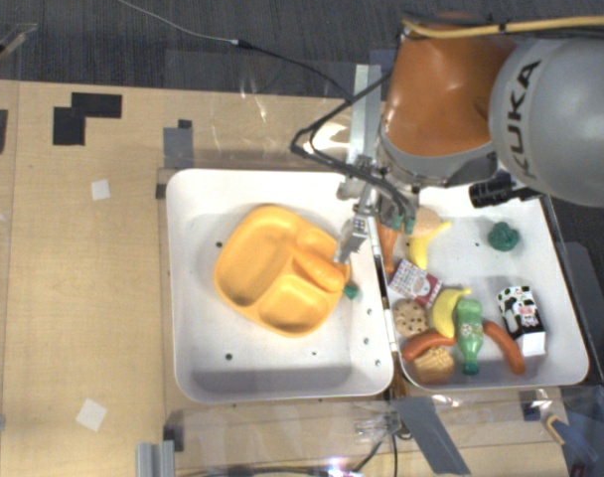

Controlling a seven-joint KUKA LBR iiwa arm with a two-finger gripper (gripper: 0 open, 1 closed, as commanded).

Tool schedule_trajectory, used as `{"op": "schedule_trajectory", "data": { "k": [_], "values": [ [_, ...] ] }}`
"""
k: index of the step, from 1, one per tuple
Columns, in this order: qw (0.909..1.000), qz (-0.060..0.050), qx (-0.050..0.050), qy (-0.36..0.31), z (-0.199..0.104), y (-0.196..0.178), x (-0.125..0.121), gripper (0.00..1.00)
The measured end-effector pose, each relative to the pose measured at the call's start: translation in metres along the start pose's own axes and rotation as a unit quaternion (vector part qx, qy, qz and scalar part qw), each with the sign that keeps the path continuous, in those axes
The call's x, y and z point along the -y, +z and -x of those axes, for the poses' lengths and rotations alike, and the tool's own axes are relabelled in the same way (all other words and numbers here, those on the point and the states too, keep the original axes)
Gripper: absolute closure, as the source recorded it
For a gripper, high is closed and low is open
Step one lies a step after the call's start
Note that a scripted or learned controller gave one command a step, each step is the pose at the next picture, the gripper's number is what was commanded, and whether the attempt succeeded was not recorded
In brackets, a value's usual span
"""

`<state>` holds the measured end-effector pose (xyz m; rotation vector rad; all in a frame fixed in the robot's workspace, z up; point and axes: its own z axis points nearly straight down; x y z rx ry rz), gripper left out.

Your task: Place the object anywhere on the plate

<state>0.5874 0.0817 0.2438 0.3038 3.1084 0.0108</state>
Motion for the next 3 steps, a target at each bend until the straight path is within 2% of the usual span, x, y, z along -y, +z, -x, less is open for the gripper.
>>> {"op": "schedule_trajectory", "data": {
  "k": [1, 2, 3],
  "values": [
    [1.0, 0.002, 0.005, 0.0, 0.002, -0.013, -0.002, 1.0],
    [1.0, 0.002, 0.004, 0.0, 0.002, -0.013, -0.001, 0.0],
    [0.9999, 0.005, 0.009, -0.001, 0.004, -0.025, -0.003, 1.0]
  ]
}}
